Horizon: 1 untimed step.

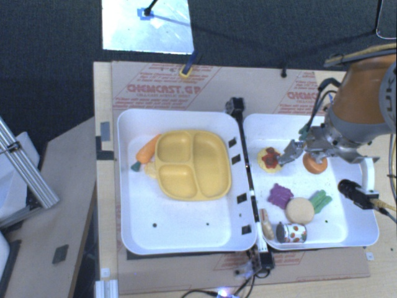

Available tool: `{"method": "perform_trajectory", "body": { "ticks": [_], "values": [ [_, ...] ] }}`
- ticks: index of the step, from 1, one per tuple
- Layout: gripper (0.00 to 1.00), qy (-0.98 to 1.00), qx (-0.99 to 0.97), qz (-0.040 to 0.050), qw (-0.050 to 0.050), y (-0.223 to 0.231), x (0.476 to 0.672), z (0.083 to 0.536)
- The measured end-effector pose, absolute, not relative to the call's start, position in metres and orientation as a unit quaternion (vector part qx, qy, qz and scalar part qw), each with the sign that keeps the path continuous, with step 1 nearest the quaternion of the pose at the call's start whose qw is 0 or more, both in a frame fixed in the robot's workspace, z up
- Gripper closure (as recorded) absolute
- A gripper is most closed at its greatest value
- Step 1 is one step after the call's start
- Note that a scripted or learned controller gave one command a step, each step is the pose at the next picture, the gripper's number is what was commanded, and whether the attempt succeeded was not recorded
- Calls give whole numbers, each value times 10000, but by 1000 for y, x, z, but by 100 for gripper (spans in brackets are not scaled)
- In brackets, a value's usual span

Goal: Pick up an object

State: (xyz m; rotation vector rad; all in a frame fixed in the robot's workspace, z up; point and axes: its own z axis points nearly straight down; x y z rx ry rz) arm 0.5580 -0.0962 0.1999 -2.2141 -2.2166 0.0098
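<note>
The gripper (290,154) hangs low over the right bin (356,228), its metal fingertips beside a small round toy (270,158) with a yellow rim and a red top, something like a little pizza or tart, which lies near the bin's left wall in its upper half. Whether the fingers are apart or together cannot be told from this angle, and nothing is seen clamped between them. Just right of the gripper, partly under the arm's wrist, sits an orange toy (315,163) with a rounded body. Lower in the same bin lie a purple bunch-shaped toy (280,196), a pale tan round piece (300,210) touching a green ridged piece (320,200), and near the front wall a small can (291,233) with a dark end and a red-and-white side; its label is too small to read. The left bin (139,228) holds a yellow divided tray (189,164) with three compartments, and an orange carrot toy (146,149) with a green tip rests against the tray's left edge. The brown board (164,85) under both bins carries red print reading "CHEMCAST GP", repeated in part at its upper right corner.
</note>
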Motion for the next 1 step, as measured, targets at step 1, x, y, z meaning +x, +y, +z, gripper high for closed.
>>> {"method": "perform_trajectory", "body": {
  "ticks": [1],
  "values": [
    [0,-7082,-7060,-5,-3,-96,561,206]
  ]
}}
